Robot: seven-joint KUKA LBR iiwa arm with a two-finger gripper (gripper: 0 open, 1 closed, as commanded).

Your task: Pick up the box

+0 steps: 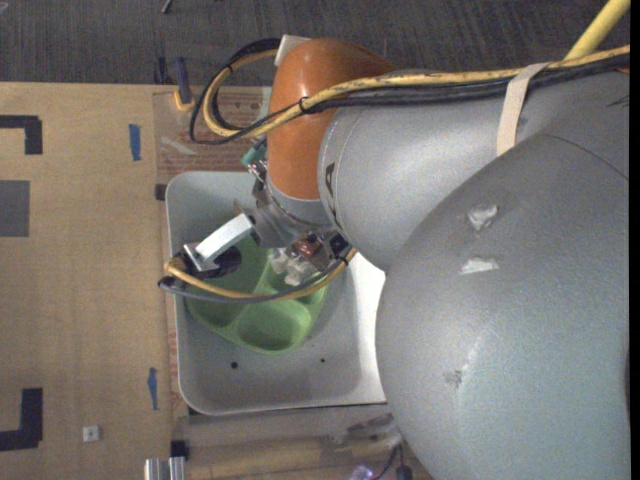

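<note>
Grey metal of the arm (500,268) lies closest to us and covers the right side of the camera view. Its orange band (300,118) sits above the wrist. Below the band the gripper (300,258) hangs low inside the white bin (300,388), over the upper rim of a green dish (270,323) with rounded hollows that lies in the bin's left half. We cannot tell whether the gripper is wide, narrow or holding anything, as the wrist hides its tips. Nor can we tell whether this green dish is the box. Beyond the bin's left wall is the brown bench (80,268), with blue tape marks (135,140).
</note>
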